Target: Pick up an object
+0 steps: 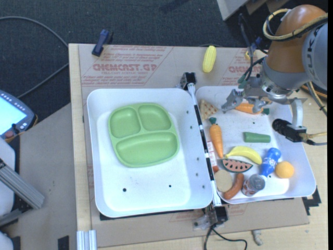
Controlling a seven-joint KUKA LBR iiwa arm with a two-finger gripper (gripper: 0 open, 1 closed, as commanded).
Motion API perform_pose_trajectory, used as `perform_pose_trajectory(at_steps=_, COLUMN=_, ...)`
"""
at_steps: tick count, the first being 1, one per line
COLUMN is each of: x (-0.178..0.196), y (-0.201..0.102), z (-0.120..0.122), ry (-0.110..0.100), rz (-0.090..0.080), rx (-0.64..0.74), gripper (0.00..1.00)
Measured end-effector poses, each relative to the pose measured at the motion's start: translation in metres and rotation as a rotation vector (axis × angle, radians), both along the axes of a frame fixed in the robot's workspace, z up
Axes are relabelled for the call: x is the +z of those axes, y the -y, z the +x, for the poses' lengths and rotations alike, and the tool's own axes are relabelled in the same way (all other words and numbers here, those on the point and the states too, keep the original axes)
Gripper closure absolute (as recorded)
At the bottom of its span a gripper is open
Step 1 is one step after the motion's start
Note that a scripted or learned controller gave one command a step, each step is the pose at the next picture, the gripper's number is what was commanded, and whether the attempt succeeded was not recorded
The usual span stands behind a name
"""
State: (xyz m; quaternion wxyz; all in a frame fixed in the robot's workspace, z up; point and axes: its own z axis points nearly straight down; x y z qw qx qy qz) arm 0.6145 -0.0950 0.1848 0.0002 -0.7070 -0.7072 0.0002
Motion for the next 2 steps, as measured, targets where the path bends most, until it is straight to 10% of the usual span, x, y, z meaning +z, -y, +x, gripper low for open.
perform_pose_trajectory(at_steps=1, x=-0.042, y=0.082, z=0.017, ry=0.001, rz=-0.002, rx=-0.001, gripper=0.00)
perform_pose_trajectory(at_steps=2, x=-0.101, y=0.081, z=-0.069, ry=-0.001, rz=0.000, rx=-0.001, gripper=0.00)
